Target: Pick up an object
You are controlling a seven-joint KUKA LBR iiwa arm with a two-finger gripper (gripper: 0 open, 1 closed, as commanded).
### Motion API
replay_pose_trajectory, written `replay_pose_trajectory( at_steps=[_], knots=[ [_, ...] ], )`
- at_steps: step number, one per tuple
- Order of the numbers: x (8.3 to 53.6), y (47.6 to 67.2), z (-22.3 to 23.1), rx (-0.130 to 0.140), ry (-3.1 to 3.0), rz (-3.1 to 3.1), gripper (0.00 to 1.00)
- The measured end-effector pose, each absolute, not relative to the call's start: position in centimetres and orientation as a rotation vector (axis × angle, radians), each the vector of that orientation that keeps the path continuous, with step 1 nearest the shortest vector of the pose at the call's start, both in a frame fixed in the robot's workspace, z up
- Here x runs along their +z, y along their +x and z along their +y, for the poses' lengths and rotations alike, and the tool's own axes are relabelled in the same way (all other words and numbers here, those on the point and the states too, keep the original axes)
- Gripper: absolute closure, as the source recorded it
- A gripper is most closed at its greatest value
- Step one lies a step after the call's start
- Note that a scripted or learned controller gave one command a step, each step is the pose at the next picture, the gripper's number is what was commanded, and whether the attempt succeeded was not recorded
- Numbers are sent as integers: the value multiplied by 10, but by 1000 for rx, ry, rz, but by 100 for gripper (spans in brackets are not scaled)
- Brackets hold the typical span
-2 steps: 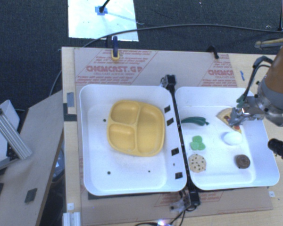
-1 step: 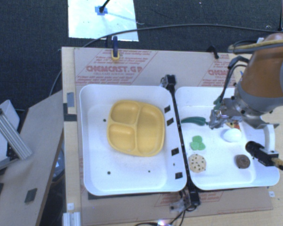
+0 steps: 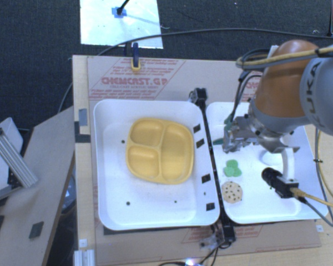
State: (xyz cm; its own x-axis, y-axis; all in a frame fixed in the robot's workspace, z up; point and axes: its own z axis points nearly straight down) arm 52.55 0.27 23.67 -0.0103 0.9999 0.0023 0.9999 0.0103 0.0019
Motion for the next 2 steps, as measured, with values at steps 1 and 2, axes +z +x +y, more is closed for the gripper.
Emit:
replay_pose_trajectory(
  at_steps=[1,2],
  knots=[
    [223,515,52,-3,-2211,-2231,100],
    [231,510,103,-3,-2210,-2232,100]
  ],
)
